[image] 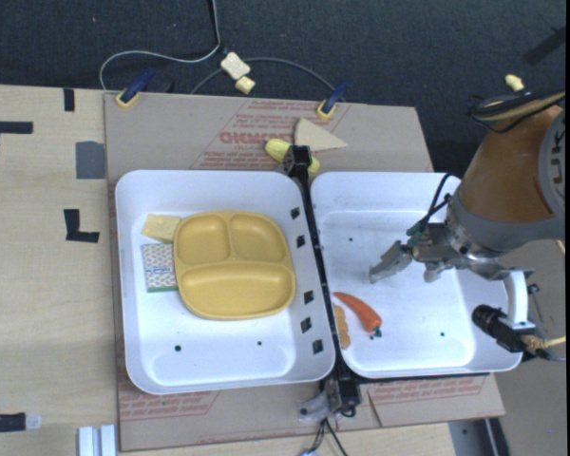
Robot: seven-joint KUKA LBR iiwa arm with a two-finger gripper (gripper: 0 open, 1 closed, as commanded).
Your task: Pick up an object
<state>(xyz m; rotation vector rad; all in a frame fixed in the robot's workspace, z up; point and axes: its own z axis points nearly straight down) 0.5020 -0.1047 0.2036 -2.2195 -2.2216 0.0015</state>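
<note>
Nearest the lens, the grey arm's orange-banded wrist (pixel 513 164) hides the right white bin's (pixel 399 354) far right corner. Its two-finger gripper (pixel 385 269) hangs over the middle of that bin, fingers slightly apart with nothing between them. A small orange-red chilli pepper with a green stem (pixel 359 311) lies near the bin's lower left, apart from the fingertips. Beside it, by the divider, sits a thin orange-brown strip (pixel 342 327), hard to identify. The left white bin (pixel 209 364) holds a yellow compartment plate (pixel 235 263), which partly covers a pale yellow card (pixel 159 226) and a small patterned packet (pixel 158 266).
</note>
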